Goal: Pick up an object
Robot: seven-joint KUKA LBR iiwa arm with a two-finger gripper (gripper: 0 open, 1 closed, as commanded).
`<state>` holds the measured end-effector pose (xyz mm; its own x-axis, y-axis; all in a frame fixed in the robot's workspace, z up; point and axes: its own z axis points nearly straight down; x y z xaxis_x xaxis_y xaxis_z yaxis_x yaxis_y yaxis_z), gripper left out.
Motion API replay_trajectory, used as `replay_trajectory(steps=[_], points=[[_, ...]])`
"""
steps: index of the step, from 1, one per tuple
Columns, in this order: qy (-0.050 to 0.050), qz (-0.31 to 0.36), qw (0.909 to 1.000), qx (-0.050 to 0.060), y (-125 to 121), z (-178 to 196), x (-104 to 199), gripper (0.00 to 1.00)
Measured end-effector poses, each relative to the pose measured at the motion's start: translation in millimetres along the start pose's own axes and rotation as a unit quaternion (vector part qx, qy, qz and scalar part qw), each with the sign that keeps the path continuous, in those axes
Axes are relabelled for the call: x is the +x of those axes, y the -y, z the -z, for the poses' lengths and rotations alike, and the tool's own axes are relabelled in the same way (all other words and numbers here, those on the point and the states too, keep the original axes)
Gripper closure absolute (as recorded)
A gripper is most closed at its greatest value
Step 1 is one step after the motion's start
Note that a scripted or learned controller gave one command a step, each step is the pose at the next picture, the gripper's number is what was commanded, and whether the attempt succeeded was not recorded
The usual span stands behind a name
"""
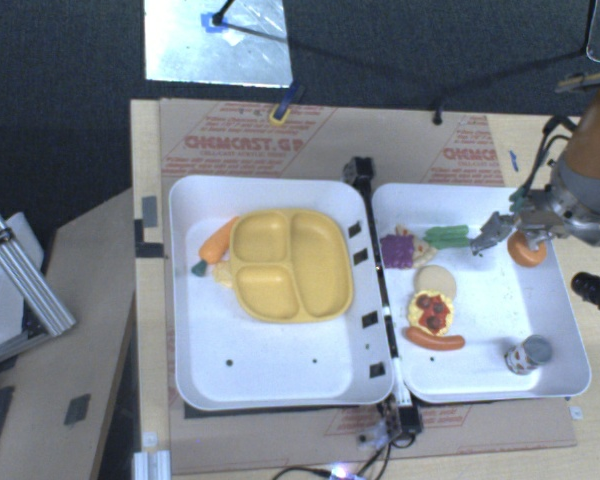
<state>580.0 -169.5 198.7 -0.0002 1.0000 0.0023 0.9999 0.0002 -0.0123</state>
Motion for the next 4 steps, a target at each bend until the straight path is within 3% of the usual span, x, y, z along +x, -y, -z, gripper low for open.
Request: replay_trajectory(steps=[1, 3, 4], points=[[0.001, 0.001, 1.0000, -0.007, -3, 8, 0, 0.00], [0.001, 0.003, 1.0000, -0.006, -18, -84, 3, 0.00], [0.001, 0.001, 1.0000, -0.009, -21, -110, 3, 0.00]])
